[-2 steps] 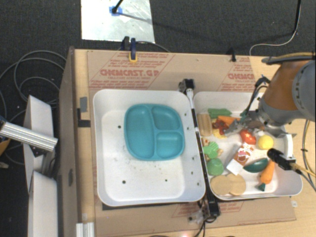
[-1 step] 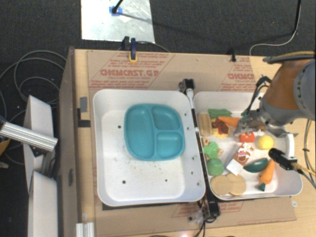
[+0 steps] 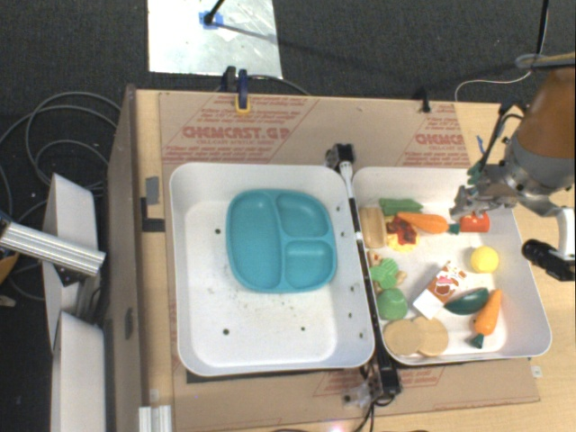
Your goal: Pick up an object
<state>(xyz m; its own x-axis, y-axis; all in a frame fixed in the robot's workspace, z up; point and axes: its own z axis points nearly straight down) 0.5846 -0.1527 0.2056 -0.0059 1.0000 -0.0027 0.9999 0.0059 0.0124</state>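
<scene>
Carrots [image 3: 423,222] number two, teal plate [image 3: 280,241] one

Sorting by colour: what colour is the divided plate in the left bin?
Teal-blue divided plate, camera view.

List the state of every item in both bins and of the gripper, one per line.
Teal divided plastic plate: flat in the left white bin, nothing on it.
Yellow round toy lemon: loose in the right white bin.
Orange toy carrot: lying near the front corner.
Small red block: under the gripper, grip unclear.
Green toy cup: lying loose.
</scene>
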